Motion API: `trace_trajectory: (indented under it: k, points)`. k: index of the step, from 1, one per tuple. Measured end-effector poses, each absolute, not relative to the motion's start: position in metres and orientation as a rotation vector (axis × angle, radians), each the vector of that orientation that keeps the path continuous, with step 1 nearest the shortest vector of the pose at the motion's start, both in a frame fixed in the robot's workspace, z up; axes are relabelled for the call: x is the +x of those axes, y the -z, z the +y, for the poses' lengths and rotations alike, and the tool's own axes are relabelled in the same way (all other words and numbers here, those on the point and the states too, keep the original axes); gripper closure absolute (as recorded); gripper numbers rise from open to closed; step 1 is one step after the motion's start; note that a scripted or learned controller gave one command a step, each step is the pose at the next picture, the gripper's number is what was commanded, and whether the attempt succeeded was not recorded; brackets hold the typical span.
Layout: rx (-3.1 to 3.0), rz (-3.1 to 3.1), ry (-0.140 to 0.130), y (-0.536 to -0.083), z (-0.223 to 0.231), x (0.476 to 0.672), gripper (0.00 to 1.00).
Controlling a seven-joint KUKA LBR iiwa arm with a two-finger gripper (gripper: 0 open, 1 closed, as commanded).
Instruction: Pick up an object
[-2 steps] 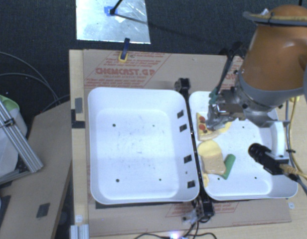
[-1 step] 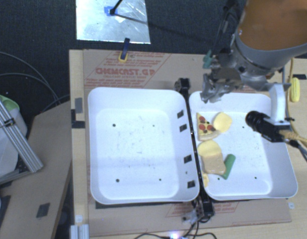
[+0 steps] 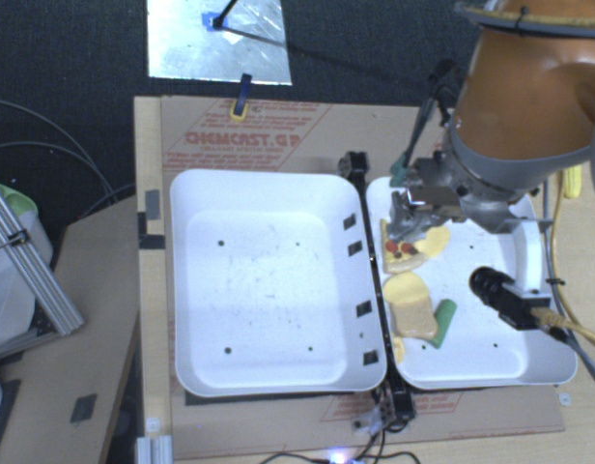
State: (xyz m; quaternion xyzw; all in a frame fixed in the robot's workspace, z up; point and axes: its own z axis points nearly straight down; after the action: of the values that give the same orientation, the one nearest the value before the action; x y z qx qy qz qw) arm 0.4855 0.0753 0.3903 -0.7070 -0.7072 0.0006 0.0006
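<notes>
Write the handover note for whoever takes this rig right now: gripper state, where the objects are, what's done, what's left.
Gripper: low in the right bin, close to its left wall, over a pale yellow piece with red spots. The view does not settle whether it holds anything.
Objects: all seen in the right bin. Below the spotted piece lie more pale yellow pieces, with a small green cylinder beside them.
Done: arm brought to the objects; no pick confirmed.
Left: grasp one object and lift it out of the bin.
</notes>
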Motion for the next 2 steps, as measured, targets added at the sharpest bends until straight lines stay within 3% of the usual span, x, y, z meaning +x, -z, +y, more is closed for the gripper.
trace_trajectory:
  k: [1,2]
  points:
    - [-2.226,-2.223,0.009,-0.436,0.044,0.487,1.0]
    - [-2.217,-2.227,0.003,-0.413,0.061,0.487,1.0]
